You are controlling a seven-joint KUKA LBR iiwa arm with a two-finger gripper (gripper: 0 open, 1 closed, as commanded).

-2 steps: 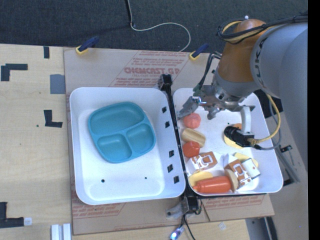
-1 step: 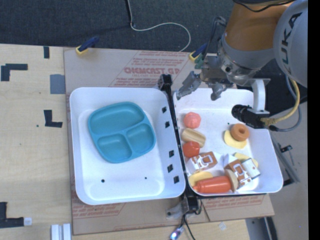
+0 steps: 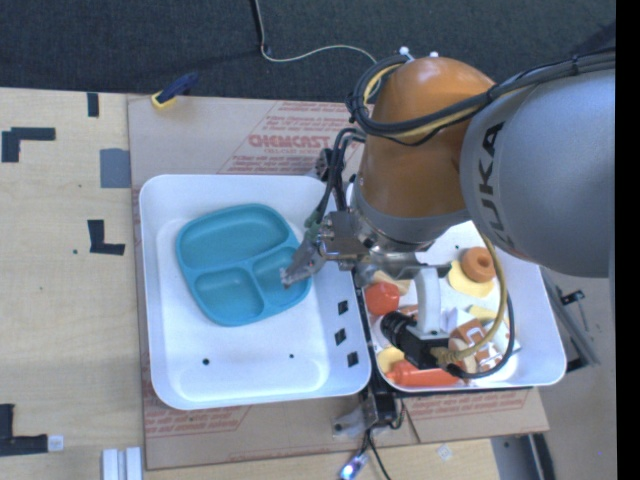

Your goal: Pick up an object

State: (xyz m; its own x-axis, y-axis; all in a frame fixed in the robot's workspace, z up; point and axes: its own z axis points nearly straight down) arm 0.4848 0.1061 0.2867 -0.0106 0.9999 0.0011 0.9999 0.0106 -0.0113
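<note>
**Surface.** Pale wood-grain bench top [image 3: 60, 298] carrying black tape marks [image 3: 97, 236] in bar and angle shapes. A brown cardboard sheet with red print [image 3: 230, 133] lies on the bench under both bins.

**Room.** Dark grey carpet [image 3: 120, 18] beyond the far edge of the bench, with a thin white cable [image 3: 300, 56] trailing across it toward the arm. A small blue-and-yellow item [image 3: 175, 88] sits at the far edge of the bench; its kind cannot be told.

**Left shallow white bin [image 3: 250, 383].** Contents: one teal plastic tray with three compartments [image 3: 225, 258], lying flat in the far half of the bin, turned slightly askew. Two small black dots show on the bare floor nearer the camera, and small black squares run along the right wall.

**Right shallow white bin [image 3: 535, 338].** Partly covered by the arm. Visible contents:
- an orange ring [image 3: 478, 264] resting on a pale yellow piece [image 3: 470, 283]
- a red-orange lump [image 3: 382, 298] near the left wall
- a long orange carrot-shaped piece [image 3: 425, 376] at the near wall
- a small yellow piece [image 3: 390, 355] just beside it

**Robot.** Grey arm [image 3: 540, 168] with an orange band [image 3: 420, 118], reaching from the right across the right bin. The gripper [image 3: 298, 268] points down-left, with its tip at the right rim of the teal tray. Whether it is open or closed cannot be told, nor whether it touches the tray.
</note>
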